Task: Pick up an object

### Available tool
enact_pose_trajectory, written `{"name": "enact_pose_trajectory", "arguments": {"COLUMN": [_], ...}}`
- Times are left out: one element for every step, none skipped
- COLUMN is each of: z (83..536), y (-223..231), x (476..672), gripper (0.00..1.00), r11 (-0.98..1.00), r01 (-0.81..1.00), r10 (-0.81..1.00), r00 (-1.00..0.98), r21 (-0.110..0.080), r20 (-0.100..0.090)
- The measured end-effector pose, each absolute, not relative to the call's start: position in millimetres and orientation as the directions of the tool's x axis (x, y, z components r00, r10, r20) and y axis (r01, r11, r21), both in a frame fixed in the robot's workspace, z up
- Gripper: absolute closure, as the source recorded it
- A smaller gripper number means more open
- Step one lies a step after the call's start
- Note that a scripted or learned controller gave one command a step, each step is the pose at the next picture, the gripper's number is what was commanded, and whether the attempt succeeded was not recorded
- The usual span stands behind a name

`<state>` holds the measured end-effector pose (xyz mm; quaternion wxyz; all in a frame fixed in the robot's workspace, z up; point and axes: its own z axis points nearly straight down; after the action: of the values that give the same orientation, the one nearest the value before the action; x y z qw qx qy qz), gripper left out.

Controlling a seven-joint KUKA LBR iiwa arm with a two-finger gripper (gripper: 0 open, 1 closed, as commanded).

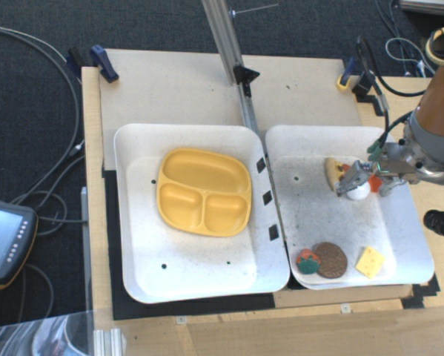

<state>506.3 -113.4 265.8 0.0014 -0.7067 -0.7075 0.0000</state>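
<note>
- Camera view puts your gripper [360,180] low in the right bin [399,221]; whether the fingers are closed, you cannot tell.
- Settle squarely over the white object [359,191] before lifting.
- It's roundish, touching a tan piece [332,171]; no clear long axis.

Tool [353,185] over right bin [399,221]; yellow tray [204,191] in left bin [140,199].

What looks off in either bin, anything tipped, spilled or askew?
Nothing spilled or damaged. The yellow divided plate lies flat but slightly rotated in the left bin. In the right bin, the brown patty, cheese wedge and red-green toy crowd the near edge.
</note>
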Motion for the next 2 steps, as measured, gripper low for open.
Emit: {"name": "enact_pose_trajectory", "arguments": {"z": [266, 222], "y": [-114, -116], "x": [506.4, 500.3], "gripper": [0.00, 0.00], "r11": [0.001, -0.001], "r01": [1.000, 1.000], "r10": [1.000, 1.000], "r00": [-0.001, 0.001], "r21": [-0.001, -0.006], "r20": [0.001, 0.002]}}
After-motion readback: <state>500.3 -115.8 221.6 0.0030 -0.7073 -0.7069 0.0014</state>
